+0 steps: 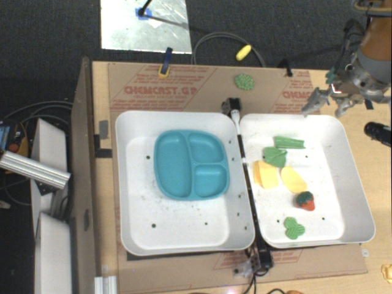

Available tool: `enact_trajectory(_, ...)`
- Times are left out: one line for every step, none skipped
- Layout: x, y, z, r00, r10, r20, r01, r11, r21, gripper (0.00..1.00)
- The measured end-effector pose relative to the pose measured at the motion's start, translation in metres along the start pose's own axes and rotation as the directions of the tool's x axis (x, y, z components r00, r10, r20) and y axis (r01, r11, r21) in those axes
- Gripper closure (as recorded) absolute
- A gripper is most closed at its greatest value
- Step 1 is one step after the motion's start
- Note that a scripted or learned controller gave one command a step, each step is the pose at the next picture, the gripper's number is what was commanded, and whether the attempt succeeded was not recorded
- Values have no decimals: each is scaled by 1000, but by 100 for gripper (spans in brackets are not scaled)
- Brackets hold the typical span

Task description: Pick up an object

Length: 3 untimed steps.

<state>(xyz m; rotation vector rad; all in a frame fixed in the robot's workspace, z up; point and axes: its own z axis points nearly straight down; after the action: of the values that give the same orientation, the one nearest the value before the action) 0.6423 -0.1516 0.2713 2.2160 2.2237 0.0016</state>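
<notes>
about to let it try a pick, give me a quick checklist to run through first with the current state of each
1. Gripper free of any object: ok, nothing between its fingers, which look spread.
2. Gripper over the right bin: not ok, it hangs past the bin's far right corner.
3. Targets in the right bin: ok, strawberry, yellow piece and green pieces lie there.
4. A target standing apart: ok, the strawberry and green piece have free space around them.
5. Left bin: not ok for picking, it holds just a blue plate.
</notes>
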Motion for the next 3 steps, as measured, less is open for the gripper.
enact_trajectory(31,-49,105,1000,2,-4,-2,1000,11,0)
enact_trajectory(-6,-112,177,1000,7,-2,-7,1000,10,0)
enact_trajectory(-3,-143,187,1000,4,-2,-4,1000,5,0)
